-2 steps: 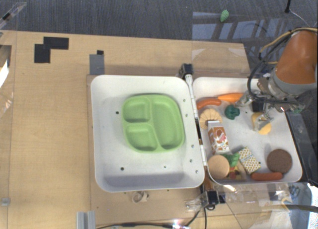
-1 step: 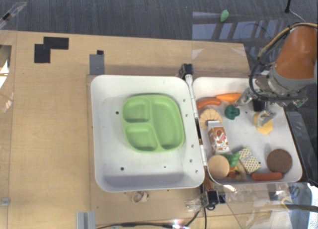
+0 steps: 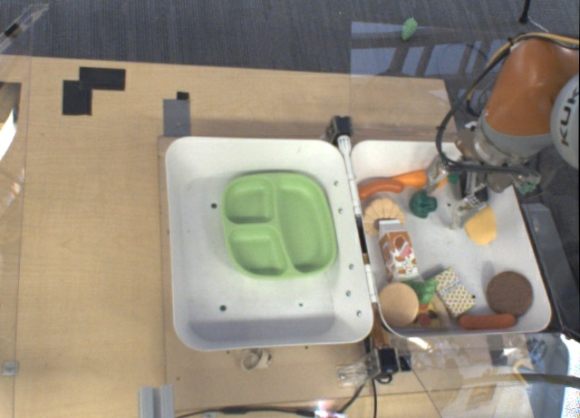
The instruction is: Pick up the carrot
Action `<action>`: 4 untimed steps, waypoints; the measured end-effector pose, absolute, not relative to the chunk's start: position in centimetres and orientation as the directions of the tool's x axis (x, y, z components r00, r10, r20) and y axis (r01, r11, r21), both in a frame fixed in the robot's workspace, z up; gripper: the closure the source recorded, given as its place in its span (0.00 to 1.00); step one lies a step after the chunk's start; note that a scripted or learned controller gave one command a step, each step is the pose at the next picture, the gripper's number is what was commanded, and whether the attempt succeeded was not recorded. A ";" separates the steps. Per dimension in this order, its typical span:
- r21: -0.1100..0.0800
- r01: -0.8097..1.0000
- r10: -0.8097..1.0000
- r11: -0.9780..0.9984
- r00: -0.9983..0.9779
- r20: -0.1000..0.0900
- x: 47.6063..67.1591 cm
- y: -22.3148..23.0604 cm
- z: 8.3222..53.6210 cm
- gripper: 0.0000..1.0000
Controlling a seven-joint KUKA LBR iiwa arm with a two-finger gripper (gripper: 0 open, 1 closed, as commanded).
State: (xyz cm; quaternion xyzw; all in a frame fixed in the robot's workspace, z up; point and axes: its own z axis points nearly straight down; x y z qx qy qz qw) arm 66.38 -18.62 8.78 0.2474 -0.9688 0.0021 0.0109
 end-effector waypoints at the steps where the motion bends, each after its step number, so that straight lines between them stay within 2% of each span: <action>1: 0.014 -0.564 -0.564 0.826 -0.826 0.012 66.6 -20.5 8.7 0.00; 4: 0.014 -0.563 -0.563 0.826 -0.826 0.012 66.6 -20.5 8.7 0.00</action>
